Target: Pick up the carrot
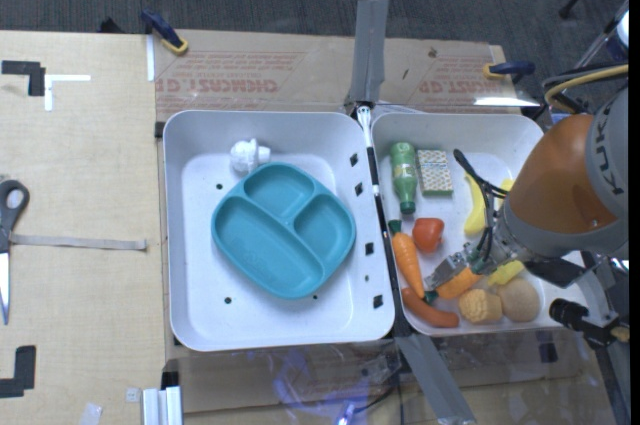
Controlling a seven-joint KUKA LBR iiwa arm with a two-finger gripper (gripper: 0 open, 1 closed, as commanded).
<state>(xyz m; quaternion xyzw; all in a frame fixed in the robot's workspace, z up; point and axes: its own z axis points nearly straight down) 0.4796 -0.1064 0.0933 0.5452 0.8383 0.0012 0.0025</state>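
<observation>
The carrot (406,260), orange with a green top, lies lengthwise by the left wall of the right bin (452,120). My gripper (446,273) hangs low over the bin just right of the carrot's lower half, with the arm's orange band (560,178) above it. A short orange piece (459,282) lies right under the gripper's tip. The wrist hides part of what lies below it.
The right bin also holds a green bottle (403,175), a speckled sponge (435,171), a banana (475,210), a red tomato (428,233), a reddish-orange long vegetable (430,313) and tan round items (500,303). The left bin (190,243) holds a blue divided plate (285,229) and a white object (247,153).
</observation>
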